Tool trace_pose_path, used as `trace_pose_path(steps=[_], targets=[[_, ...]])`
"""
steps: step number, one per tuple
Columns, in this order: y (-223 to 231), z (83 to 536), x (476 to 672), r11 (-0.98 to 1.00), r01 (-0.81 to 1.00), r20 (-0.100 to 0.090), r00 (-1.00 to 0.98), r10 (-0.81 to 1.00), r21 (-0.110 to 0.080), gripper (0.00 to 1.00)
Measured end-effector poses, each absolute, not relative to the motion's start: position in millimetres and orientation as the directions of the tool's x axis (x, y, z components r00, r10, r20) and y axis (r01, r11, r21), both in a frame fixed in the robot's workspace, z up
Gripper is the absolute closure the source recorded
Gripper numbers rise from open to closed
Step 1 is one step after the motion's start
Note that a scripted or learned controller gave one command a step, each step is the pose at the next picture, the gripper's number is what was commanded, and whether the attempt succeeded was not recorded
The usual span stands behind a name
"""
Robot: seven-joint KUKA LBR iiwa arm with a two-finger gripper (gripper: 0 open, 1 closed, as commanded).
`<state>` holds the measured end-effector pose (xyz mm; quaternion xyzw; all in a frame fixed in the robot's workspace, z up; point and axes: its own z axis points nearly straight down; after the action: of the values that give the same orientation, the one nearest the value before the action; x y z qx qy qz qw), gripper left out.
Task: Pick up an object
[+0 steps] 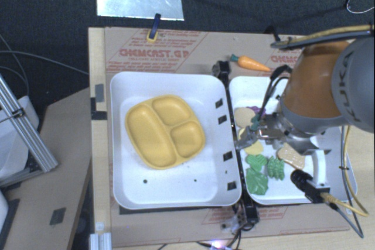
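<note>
Two white bins sit side by side on the desk [176, 52]. The left bin [135, 184] has a yellow plate [165, 130] with three parts in it. The right bin [249, 88] has small toy foods: green leafy pieces [263, 173], a pale round piece [243, 116] and a tan piece [291, 156]. The big grey and orange arm [325, 85] hangs over the right bin. Its gripper [249, 136] is low by the bin's left wall, above the green pieces. I cannot tell if it is spread or pressed together. A toy carrot [252, 63] lies on the desk behind the right bin
</note>
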<state>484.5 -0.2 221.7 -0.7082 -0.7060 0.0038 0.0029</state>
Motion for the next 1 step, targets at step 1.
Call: trace_pose_path(steps=[1], targets=[[-60.6, 181.9, 507.9, -0.005, 1.0, -0.003, 0.005, 1.0, -0.001, 0.0]])
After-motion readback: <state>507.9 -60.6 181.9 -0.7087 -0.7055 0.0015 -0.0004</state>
